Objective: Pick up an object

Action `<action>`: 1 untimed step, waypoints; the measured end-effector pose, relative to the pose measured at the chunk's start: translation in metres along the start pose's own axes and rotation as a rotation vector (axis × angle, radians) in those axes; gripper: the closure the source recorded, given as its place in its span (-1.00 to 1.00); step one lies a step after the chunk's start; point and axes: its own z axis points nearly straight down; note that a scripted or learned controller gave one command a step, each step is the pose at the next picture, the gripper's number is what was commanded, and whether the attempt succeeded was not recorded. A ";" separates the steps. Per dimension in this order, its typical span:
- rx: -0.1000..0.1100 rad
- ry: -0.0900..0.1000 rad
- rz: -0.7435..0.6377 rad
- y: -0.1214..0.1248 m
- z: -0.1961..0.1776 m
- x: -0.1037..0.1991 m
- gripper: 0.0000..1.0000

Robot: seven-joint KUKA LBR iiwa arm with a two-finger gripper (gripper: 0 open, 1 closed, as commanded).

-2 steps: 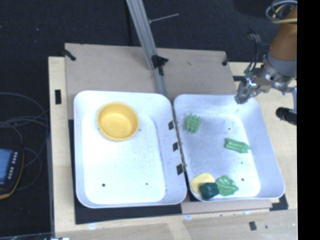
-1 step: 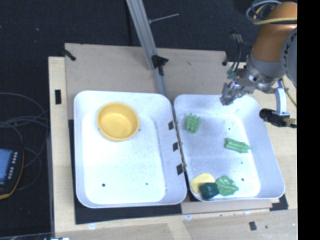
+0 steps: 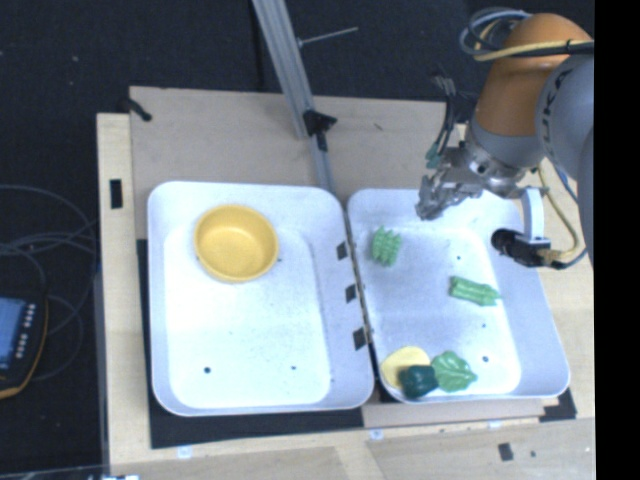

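The fingers of the gripper (image 3: 432, 206), spread unclear, hover over the right bin (image 3: 520, 298) near its upper edge, above the green spiky toy (image 3: 386, 245) lower left; a straight descent likely meets bare floor.

Grey arm (image 3: 565, 108) with orange band, looped cables, dark metal wrist.

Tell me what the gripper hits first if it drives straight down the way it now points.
Probably bare floor of the right white bin near its far edge. The gripper hangs beyond the spiky green toy, though depth is unclear.
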 end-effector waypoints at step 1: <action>-0.001 0.001 -0.001 -0.024 -0.006 0.047 1.00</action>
